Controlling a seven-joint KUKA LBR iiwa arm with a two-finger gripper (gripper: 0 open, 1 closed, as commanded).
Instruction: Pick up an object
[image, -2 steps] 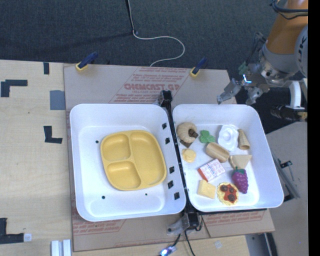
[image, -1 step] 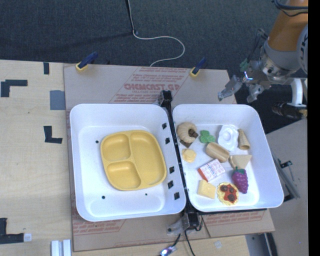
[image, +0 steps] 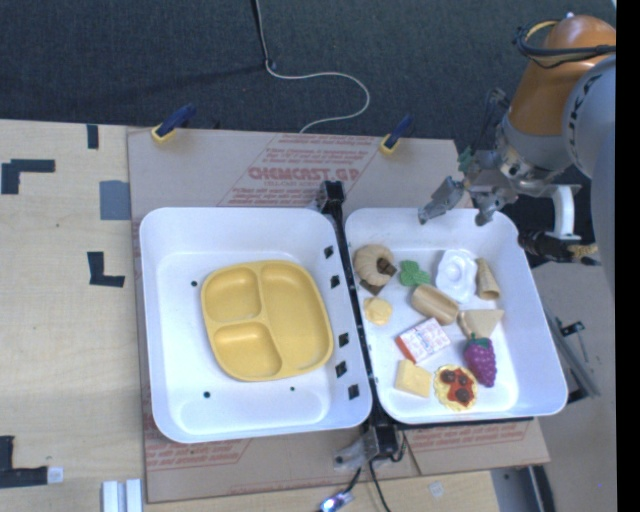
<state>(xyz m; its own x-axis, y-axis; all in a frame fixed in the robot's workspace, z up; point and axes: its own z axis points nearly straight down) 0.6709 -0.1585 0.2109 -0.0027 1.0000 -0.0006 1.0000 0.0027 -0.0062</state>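
My gripper (image: 462, 206) hangs open over the back rim of the right bin (image: 530, 340), with nothing between its fingers. Its two dark fingers (image: 438, 204) spread wide apart. Below it in the right bin lie several toy foods: a brown doughnut (image: 373, 265), a green piece (image: 412, 273), a white fried egg (image: 457, 272), a tan bread roll (image: 434, 301), a red and white box (image: 424, 340), purple grapes (image: 481, 360), a yellow cheese block (image: 411, 379) and a small pizza (image: 456, 387).
The left bin (image: 170, 300) holds a yellow divided plate (image: 265, 320). Black clips (image: 331, 195) join the bins along the middle. A white cable (image: 330, 90) runs across the dark cloth behind the cardboard sheet.
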